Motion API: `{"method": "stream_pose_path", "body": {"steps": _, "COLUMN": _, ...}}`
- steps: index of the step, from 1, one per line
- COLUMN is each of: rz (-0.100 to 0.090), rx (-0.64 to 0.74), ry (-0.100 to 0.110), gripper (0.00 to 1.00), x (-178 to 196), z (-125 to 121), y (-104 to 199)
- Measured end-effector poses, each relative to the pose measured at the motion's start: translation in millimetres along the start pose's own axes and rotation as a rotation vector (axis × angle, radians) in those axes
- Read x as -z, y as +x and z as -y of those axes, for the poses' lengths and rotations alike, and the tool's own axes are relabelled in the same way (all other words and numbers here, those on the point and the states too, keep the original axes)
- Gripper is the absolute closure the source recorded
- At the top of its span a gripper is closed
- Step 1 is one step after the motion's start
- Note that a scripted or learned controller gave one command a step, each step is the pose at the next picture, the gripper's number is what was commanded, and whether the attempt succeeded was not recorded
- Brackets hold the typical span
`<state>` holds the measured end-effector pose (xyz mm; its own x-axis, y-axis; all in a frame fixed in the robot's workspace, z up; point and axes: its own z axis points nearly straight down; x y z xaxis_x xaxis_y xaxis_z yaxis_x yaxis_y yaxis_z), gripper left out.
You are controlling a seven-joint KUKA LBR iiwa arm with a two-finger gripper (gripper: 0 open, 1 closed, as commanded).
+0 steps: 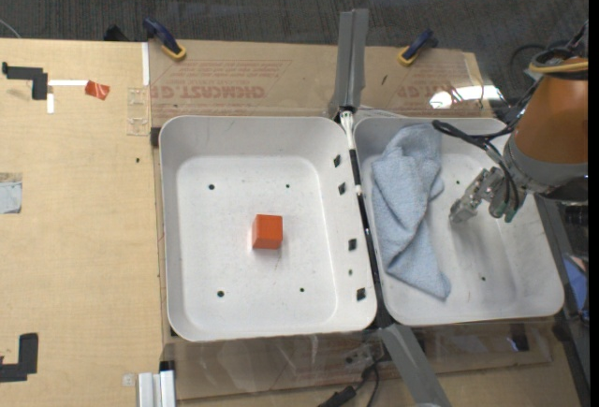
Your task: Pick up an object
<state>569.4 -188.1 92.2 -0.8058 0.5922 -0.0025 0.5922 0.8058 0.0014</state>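
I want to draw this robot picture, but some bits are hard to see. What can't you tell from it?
- The hand, camera view: small and blurry, so its grip is unclear.
- Right bin floor under the blue cloth: hidden by the cloth.
- The arm: cut off by the right edge.
- The orange block's underside: hidden by the block, looking down into the left bin.

Bright even overhead light, soft shadows, sharp focus — glare on plastic sheet (459, 96)
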Motion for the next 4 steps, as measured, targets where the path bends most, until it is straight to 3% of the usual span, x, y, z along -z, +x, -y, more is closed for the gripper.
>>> {"method": "stream_pose_path", "body": {"steps": 1, "rz": 0.003, "rx": 0.000, "ry": -0.001, "gripper": 1.00, "x": 89.8, "z": -16.8, "y": -21.2}}
{"method": "stream_pose_path", "body": {"steps": 2, "rz": 0.002, "rx": 0.248, "ry": -0.001, "gripper": 1.00, "x": 102.0, "z": -48.9, "y": -15.4}}
{"method": "stream_pose_path", "body": {"steps": 3, "rz": -0.001, "rx": 0.107, "ry": 0.000, "gripper": 1.00, "x": 84.1, "z": -33.5, "y": 0.3}}
{"method": "stream_pose_path", "body": {"steps": 4, "rz": 0.002, "rx": 0.084, "ry": 0.000, "gripper": 1.00, "x": 94.9, "z": -87.7, "y": -25.3}}
